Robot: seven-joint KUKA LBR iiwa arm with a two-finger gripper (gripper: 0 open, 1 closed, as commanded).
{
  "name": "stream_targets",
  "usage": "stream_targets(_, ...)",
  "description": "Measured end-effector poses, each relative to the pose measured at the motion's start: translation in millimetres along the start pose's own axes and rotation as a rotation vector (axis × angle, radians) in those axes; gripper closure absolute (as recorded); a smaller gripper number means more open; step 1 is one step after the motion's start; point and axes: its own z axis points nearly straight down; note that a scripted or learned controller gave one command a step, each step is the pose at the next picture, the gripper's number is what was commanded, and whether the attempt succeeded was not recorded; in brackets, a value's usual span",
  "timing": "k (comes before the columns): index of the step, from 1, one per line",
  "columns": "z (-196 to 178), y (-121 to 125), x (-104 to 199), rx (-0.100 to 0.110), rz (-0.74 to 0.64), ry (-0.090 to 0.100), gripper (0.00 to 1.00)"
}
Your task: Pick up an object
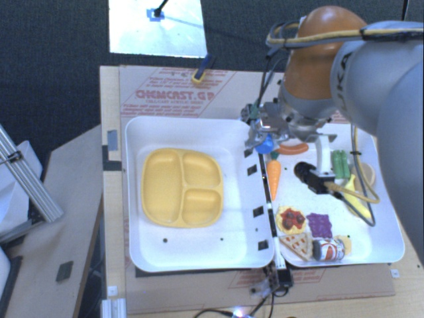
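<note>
At left, a glossy shallow white bin [132, 197] holds a matte yellow three-compartment plastic tray [182, 187]. In the right bin [387, 247]: a tapered orange toy carrot [273, 177], a pizza slice [296, 245] and a purple piece [320, 225]. The gripper [266, 140] hangs above the carrot; its state I cannot tell.

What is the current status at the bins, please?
Pincer low over right bin, near toy carrot. Nothing seen held. Sausage close beside. Yellow tray in left bin.

Tray [182, 187] in left bin [132, 177] (toys [308, 234] in right bin [391, 240])
</note>
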Motion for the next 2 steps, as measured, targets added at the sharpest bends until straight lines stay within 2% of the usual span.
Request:
stream_targets(1, 28.4, 25.2, 39.4, 0.0, 0.003, -0.002, 1.0)
stream_targets(2, 11.2, 31.4, 51.0, 0.0, 0.004, -0.001, 1.0)
